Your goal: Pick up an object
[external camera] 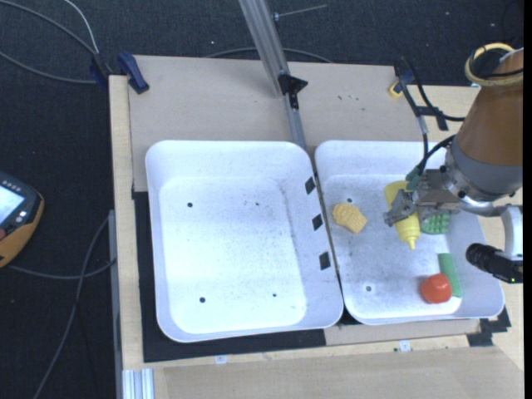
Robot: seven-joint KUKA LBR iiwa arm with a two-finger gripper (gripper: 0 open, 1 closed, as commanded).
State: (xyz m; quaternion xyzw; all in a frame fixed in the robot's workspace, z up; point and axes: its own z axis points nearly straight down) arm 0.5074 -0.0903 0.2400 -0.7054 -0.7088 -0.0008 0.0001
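You have several small things in the right bin (366, 302), any of which could be the object to pick; the one nearest the claw (405, 213) is a yellow piece (408, 232) lying just under the claw's dark fingers, touching or nearly touching them; you cannot tell whether it is gripped, since the fingers are a dark tangle from this angle and how wide they stand is not readable. Another yellow bit (394, 194) shows just above the claw, partly hidden by it; a green ridged item (435, 222) sits just right of the claw, under the arm's wrist. To the claw's left, apart from it, a yellow corn-like piece (350, 217) lies on the bin floor near the bin's left wall. Toward the near right corner you see a red ball-like thing (435, 288) touching a green stick (450, 273) that runs up from it. The arm (495, 131), orange above grey, comes in from the right over this bin. The left bin (229, 239) sits alongside, the two rims touching in the middle; both rest on the tan surface (208, 98); a metal pole (264, 32) slants in from the top.
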